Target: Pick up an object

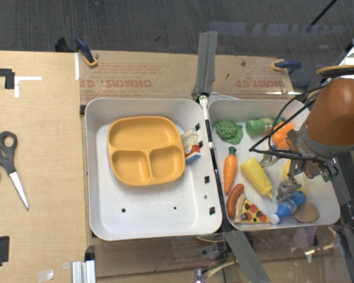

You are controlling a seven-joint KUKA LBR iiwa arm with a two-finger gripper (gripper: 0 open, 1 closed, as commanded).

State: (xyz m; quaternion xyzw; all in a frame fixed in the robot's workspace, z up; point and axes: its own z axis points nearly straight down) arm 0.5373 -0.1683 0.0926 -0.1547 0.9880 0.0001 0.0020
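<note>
The right bin (327, 220) holds several toy foods. Among them are a green broccoli (228, 130), a carrot (229, 170), a yellow mustard bottle (257, 177), a red sausage (235, 198), a pizza slice (250, 212), a blue bottle (289, 206) and a brown cookie (307, 213). A green piece (259, 125) and an orange piece (281, 135) lie at the bin's back. My gripper (289, 181) hangs low over the right bin, just right of the mustard bottle and above the blue bottle. The wrist and cables hide part of it.
The left bin (100, 205) carries a yellow divided tray (146, 149) and a small carton (191, 144) at the tray's right edge. Scissors (9, 164) lie on the bench at far left. A grey divider strip (205, 69) runs between the bins.
</note>
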